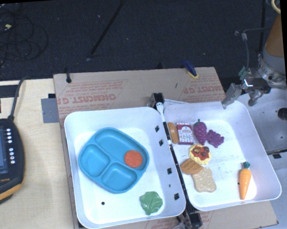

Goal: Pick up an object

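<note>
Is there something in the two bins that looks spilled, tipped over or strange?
Nothing stands out. The blue tray sits slanted in the left bin, holding an orange disc; toy foods lie loose in the right bin.

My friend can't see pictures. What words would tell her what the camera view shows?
A robot gripper hangs above the far right corner of the right bin, which holds toy food including a carrot and purple grapes. The left bin holds a blue tray with an orange disc, plus a green toy.
</note>
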Robot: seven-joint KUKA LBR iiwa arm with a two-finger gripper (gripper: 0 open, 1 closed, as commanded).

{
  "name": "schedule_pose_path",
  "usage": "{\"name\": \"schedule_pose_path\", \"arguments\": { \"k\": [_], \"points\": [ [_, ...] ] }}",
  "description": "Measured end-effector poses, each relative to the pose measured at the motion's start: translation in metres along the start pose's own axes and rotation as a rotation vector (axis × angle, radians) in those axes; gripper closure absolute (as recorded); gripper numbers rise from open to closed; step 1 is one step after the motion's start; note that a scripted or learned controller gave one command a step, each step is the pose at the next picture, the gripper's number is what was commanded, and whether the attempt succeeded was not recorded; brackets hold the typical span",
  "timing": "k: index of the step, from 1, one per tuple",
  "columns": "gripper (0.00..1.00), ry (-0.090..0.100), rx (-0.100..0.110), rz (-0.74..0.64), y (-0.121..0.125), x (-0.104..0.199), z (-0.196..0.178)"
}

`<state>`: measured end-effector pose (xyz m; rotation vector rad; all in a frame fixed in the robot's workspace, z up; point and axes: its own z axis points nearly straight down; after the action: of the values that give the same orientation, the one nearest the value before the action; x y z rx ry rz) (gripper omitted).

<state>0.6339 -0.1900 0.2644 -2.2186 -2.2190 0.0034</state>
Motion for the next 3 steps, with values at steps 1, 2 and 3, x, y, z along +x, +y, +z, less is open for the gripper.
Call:
{"name": "schedule_pose_path", "arguments": {
  "k": [1, 2, 3],
  "points": [
    [0.0, 0.006, 0.014, -0.003, -0.037, 0.048, 0.131],
    [0.0, 0.001, -0.003, -0.004, 0.008, 0.077, 0.174],
    [0.0, 0.003, -0.013, -0.002, 0.016, 0.059, 0.17]
  ]
}}
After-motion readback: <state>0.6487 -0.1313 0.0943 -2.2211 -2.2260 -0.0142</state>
